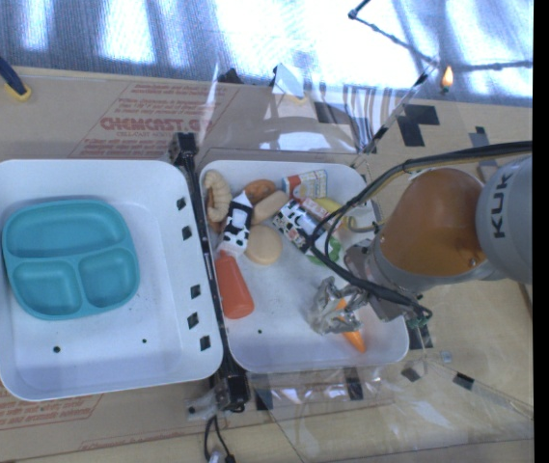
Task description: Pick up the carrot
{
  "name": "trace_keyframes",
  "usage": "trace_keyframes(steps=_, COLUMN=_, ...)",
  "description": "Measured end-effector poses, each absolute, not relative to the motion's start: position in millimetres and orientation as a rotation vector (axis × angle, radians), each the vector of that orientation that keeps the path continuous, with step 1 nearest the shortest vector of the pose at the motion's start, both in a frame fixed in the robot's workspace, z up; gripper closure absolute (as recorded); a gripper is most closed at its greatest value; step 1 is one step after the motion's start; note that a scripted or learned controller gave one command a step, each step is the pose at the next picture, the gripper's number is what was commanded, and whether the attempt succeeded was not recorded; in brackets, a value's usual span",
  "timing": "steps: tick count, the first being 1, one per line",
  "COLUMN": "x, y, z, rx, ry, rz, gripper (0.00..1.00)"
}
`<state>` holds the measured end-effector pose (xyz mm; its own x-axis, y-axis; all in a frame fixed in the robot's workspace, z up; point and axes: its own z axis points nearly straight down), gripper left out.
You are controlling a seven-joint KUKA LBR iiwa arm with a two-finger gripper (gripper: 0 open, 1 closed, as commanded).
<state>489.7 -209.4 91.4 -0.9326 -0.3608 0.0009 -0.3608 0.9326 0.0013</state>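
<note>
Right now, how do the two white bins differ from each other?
The left bin holds one thing, a teal divided plate; the right bin holds many small toy foods, among them an orange-red bottle and a small carrot. The gripper reaches into the right bin, near the carrot, not into the left bin. Both are shallow, white and side by side.
</note>
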Motion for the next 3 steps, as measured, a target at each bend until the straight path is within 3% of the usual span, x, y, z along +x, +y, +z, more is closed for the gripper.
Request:
trace_keyframes(steps=1, x=486.5, y=-208.6, z=91.5, rx=0.663, ry=-3.069, rz=-0.003, gripper=1.00)
trace_keyframes(steps=2, x=492.7, y=-208.3, z=92.3, rx=1.256, ry=-2.883, rz=0.001, gripper=1.00)
trace_keyframes(steps=3, x=492.6, y=-208.4, z=92.3, rx=1.256, ry=-2.883, rz=0.000, gripper=0.00)
